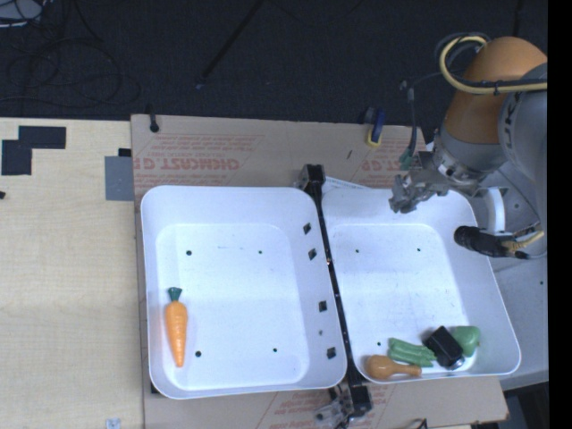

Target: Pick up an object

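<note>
Presently the gripper [407, 195] sits above the far rim of the right bin [402, 275], touching nothing in view and carrying nothing; whether it is open or closed cannot be told at this size. Candidates: a carrot [176, 327] lying alone at the near-left of the left bin [232, 356], and a cluster in the right bin's near corner. The carrot looks like a light, rigid, smooth toy; judged easiest taken across its thick orange middle, where the taper should slip least.
</note>
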`<state>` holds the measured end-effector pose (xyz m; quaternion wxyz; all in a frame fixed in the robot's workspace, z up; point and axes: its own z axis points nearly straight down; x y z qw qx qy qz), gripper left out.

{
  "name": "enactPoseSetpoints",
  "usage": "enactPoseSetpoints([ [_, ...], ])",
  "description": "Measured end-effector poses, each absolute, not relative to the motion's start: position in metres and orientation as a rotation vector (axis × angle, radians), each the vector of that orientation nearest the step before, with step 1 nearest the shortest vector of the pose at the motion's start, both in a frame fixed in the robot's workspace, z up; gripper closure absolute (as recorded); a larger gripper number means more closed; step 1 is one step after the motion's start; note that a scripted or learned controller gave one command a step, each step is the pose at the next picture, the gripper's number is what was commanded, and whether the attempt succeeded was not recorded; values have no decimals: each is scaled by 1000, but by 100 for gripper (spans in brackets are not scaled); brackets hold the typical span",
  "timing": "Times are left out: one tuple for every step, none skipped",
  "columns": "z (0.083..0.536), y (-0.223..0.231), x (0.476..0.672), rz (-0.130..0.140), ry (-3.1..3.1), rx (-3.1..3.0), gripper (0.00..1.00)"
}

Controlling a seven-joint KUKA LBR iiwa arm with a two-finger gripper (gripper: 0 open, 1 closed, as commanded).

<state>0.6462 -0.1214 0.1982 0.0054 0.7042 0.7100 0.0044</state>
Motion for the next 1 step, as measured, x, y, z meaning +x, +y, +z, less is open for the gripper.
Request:
enactPoseSetpoints([
  [268,-36,645,8,2230,2210,100],
])
